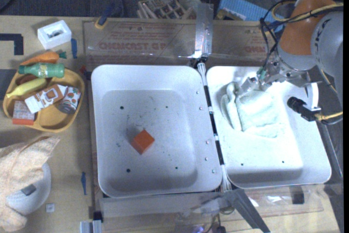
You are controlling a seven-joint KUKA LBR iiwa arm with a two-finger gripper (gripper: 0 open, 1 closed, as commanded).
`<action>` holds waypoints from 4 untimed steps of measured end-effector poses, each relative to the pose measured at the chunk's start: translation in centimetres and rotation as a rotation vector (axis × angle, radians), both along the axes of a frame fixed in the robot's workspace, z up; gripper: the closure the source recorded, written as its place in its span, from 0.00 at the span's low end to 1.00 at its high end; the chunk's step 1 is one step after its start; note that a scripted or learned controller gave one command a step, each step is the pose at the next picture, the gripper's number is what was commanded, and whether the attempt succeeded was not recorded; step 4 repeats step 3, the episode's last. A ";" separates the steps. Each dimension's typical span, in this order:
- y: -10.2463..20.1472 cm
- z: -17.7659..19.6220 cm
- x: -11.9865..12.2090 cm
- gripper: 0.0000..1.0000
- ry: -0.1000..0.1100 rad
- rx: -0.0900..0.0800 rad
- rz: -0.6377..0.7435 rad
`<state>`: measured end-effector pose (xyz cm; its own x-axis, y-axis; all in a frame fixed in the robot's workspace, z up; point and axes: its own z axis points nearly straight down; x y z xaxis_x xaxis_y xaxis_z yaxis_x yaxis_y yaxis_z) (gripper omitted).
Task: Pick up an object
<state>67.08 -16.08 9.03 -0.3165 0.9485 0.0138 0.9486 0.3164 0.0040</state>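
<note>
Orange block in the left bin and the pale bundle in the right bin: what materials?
Orange block: looks rigid, matte, maybe painted wood or foam; crisp edges and flat faces, no glare.
Pale bundle: looks like soft cloth, possibly terry; rumpled folds, fuzzy outline, no fixed shape.

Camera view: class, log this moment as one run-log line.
tool: over right white bin, at crumpled pale cloth | orange cube: left white bin, untouched

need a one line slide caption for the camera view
KUKA arm's gripper sits over a crumpled white cloth in the right bin; an orange block lies in the left bin.
</note>
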 end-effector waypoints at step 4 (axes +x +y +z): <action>11.5 9.5 -7.3 0.00 -0.003 -0.014 0.147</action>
